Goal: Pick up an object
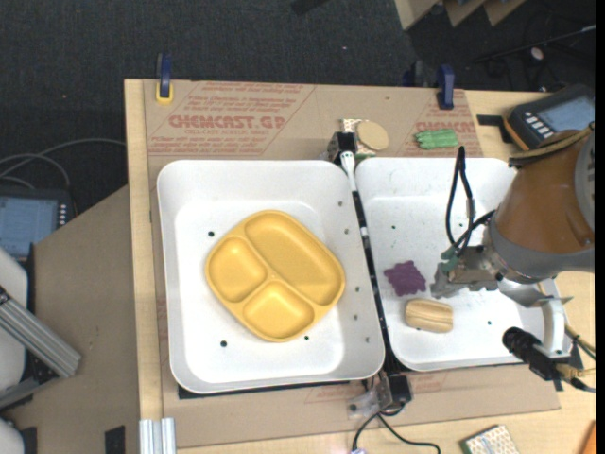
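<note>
Plywood worktop under two white bins: in the left bin [180, 253] we see a yellow tray [274, 274]. Right bin [416, 192]: purple scrap [406, 276], then a tan bread roll [429, 315] lying crosswise by the front edge, just front-left of the pincer [454, 280]; its opening we can't tell.

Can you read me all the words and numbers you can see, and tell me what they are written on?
"CHEMCAST GP" in red print, on the brown paper sheet covering the bench behind the left bin.
The same red print starts again behind the right bin, but it is cut off and too blurred to read.
Smaller red lines above and below the big word: too small to read.
Screen of the device at the bench's far right corner: blurred, unreadable.
</note>
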Action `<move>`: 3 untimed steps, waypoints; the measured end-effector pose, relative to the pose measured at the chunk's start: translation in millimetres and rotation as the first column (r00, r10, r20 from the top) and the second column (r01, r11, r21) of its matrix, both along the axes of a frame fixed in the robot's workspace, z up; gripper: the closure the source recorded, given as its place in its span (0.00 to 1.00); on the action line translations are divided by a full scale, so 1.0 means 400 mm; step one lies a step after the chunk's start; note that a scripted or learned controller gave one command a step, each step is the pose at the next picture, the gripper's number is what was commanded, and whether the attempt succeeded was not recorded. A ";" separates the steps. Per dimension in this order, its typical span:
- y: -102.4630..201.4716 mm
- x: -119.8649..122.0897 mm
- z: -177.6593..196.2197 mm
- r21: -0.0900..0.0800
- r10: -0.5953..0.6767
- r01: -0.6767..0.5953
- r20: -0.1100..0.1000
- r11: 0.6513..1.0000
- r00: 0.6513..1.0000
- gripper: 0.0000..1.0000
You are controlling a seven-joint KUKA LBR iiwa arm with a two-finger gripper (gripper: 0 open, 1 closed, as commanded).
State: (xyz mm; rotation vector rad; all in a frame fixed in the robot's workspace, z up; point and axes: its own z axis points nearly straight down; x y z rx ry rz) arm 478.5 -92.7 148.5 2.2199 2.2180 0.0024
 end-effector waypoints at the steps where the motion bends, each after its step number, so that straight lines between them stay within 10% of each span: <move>1: 0.059 0.047 0.096 0.001 0.005 -0.005 0.003 1.000 1.000 1.00; 3: 0.081 0.003 0.101 0.001 0.003 -0.003 -0.002 1.000 1.000 1.00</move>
